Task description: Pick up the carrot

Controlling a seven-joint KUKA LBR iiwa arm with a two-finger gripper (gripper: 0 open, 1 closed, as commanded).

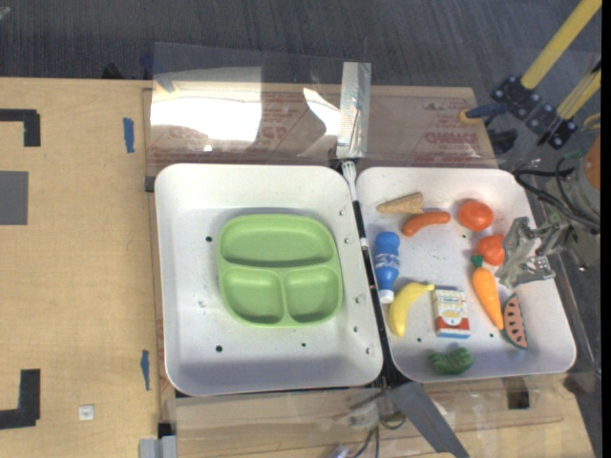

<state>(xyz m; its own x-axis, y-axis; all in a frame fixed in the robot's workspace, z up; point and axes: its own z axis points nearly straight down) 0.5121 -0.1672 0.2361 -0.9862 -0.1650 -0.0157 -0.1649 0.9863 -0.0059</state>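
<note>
Carrot (488,297) lay at the right bin's (416,365) four o'clock; gripper (524,249) hovered just beside it, its grip state indiscernible.

Grey arm cut off by the right edge, leaving just a patch of orange band (598,165) at the border. Silvery metal two-finger gripper (524,256) tangled against cables, finger spread too unclear to tell. Upper end of the orange tapered carrot (487,297) meeting the gripper's metalwork, contact impossible to judge. Label on the small red-and-white carton (451,314) too small to read. Yellow clamp poles (570,27) running out past the top right corner.
</note>
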